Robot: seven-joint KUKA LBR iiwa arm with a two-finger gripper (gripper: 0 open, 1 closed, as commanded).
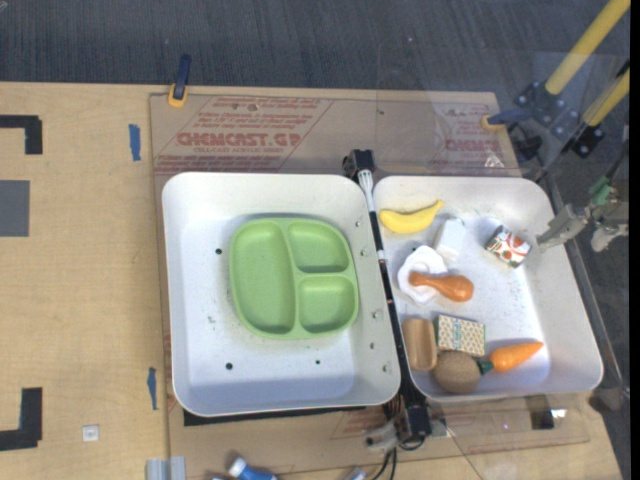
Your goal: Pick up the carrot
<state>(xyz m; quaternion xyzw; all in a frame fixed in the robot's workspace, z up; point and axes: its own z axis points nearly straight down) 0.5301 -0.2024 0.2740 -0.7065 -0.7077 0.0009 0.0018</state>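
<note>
The carrot (517, 354) is orange with a green stub at its left end. It lies on its side near the front right corner of the right bin (570, 308). Its green end touches a brown round kiwi (457, 372), and a small patterned box (461, 334) lies just to its left.
In the right bin lie a banana (410, 218), a small can (508, 247), a drumstick (443, 286) on a white cloth-like piece, and a brown bun (419, 342). The left bin (190, 268) holds a green divided plate (295, 276). Clamps and a yellow pole (590, 38) stand at the far right.
</note>
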